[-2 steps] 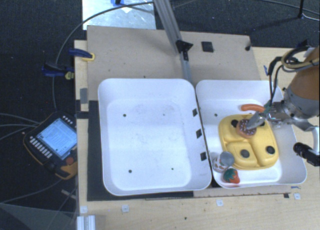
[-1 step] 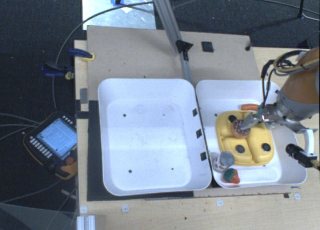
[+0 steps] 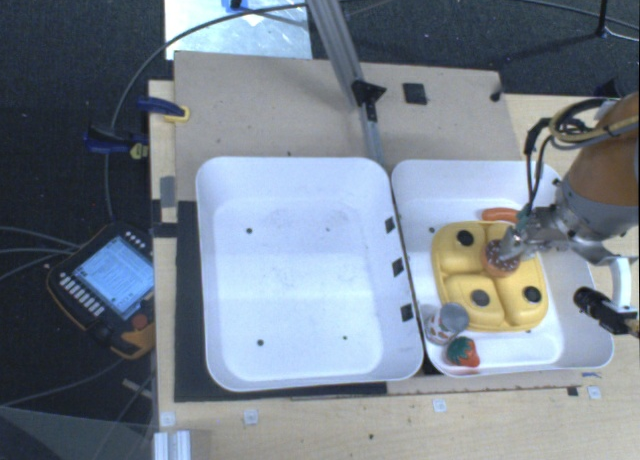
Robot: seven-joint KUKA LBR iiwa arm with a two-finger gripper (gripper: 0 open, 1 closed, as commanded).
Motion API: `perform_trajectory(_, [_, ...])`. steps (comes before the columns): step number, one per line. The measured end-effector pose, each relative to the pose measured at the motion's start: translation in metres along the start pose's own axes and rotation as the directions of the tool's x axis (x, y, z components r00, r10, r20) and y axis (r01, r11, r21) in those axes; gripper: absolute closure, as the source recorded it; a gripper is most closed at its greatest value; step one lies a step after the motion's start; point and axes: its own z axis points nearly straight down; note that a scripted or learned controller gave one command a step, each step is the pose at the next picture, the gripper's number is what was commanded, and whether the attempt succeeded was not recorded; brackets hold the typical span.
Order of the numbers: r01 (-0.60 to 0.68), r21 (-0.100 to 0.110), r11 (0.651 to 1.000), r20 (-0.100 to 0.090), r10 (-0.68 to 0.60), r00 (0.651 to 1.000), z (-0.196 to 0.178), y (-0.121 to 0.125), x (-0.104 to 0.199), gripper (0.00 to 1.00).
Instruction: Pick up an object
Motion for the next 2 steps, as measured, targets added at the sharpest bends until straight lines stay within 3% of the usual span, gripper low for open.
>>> perform_trajectory(2, [0.004, 0.003, 1.000, 0.001, -0.004, 1.000, -0.098, -0.010, 0.009, 1.00])
